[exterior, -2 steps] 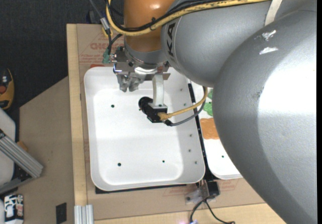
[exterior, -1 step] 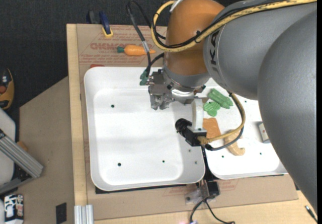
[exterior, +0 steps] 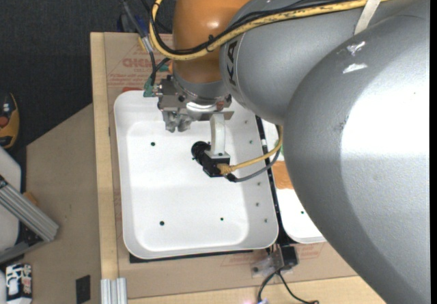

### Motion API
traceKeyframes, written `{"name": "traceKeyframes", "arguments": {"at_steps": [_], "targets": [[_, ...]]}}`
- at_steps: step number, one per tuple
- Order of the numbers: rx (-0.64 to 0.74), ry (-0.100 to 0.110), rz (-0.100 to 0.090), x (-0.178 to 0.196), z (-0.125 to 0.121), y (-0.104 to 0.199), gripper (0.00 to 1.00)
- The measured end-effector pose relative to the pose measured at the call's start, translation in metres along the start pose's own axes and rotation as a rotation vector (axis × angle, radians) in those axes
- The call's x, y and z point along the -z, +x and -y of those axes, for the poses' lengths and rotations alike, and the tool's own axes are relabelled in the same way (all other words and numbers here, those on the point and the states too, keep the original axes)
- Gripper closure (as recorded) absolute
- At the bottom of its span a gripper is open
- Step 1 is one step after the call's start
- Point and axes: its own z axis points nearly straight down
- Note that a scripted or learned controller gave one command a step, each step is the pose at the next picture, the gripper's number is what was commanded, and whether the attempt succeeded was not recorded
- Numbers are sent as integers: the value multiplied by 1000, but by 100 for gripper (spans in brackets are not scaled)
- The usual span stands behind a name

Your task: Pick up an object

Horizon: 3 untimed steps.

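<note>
Left bin (exterior: 136,180): white, shallow, floor bare, no object to pick seen in it | Gripper (exterior: 179,120): low over bin's far end; fingers' state cannot be told | Arm (exterior: 341,91): grey, orange band, covers right bin (exterior: 300,217).

Single fixed camera overhead, angled down, close on left bin (exterior: 136,227); arm (exterior: 341,91) looms near lens.

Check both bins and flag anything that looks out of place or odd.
Nothing stands out. The left bin sits square on the bench, unspilled and undamaged, with the gripper low over its far end. The arm covers most of the right bin.
</note>
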Motion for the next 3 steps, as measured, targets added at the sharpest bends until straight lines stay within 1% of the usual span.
{"name": "traceKeyframes", "arguments": {"at_steps": [1, 2, 3], "targets": [[-4, 1, 2, -11, -31, 7, 100], [-5, 6, 2, 22, 7, 7, 100], [-7, 10, 3, 6, 45, 6, 100]]}}
